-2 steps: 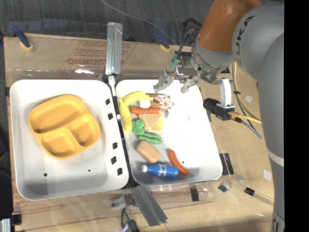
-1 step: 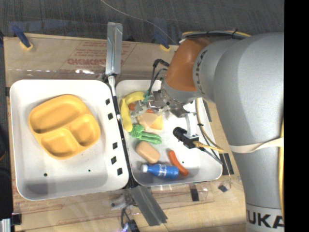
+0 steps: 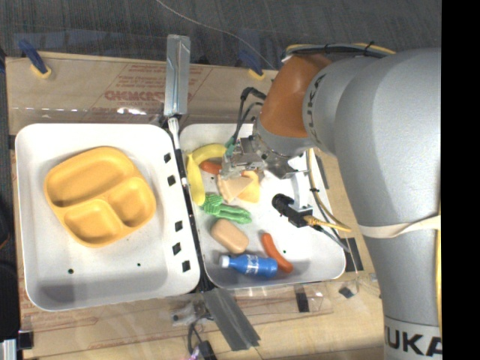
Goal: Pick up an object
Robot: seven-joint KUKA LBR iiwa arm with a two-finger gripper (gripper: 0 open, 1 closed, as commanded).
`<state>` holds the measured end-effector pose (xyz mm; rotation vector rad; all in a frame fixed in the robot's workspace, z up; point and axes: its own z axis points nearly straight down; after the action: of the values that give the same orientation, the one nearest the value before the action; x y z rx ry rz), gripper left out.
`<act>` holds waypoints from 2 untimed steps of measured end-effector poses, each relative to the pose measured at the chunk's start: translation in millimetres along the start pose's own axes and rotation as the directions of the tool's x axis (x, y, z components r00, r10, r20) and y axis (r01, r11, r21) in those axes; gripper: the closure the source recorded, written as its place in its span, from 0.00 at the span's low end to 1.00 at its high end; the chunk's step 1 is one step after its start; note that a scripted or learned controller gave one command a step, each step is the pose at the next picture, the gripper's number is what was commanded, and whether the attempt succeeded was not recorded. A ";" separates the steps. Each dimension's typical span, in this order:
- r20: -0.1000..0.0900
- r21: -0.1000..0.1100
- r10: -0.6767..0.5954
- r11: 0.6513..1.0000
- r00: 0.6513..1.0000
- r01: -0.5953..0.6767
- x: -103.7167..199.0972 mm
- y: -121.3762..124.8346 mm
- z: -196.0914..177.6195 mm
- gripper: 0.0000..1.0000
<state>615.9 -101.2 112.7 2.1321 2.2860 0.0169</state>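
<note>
Two white bins sit side by side on the table (image 3: 360,317). The claw (image 3: 238,162) hangs over the right bin (image 3: 324,252), near its far end. The bulky grey arm (image 3: 382,141) with its orange band covers that bin's far right corner, and whether the claw is apart or together cannot be told.

Counted in the right bin:
- Two yellow banana pieces: one (image 3: 208,152) just left of the claw in the view, and one (image 3: 195,184) running down along the bin wall. It is hard to say whether they join.
- One small red thing (image 3: 211,167) beside the claw, partly hidden and too small to name.
- One pale yellow wedge (image 3: 245,190) directly under the claw, its top edge covered; contact cannot be judged.
- One green pod-like piece (image 3: 228,211) just nearer the camera than the wedge.
- One tan oval (image 3: 229,236) nearer still.
- One red sausage shape (image 3: 276,253) and one blue bottle (image 3: 250,264), lying by the near wall, well apart from the claw.

The left bin (image 3: 45,280), well away from the claw, holds one yellow divided tray (image 3: 100,193) with three compartments.
</note>
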 end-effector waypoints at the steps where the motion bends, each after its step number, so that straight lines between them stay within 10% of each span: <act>1: -0.006 0.015 -0.205 0.979 0.979 0.205 -36.0 13.4 -83.7 1.00; 2: -0.006 0.016 -0.209 0.978 0.978 0.209 -35.7 13.9 -93.3 1.00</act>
<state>630.5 -135.6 206.4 1.8876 2.5083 -0.0009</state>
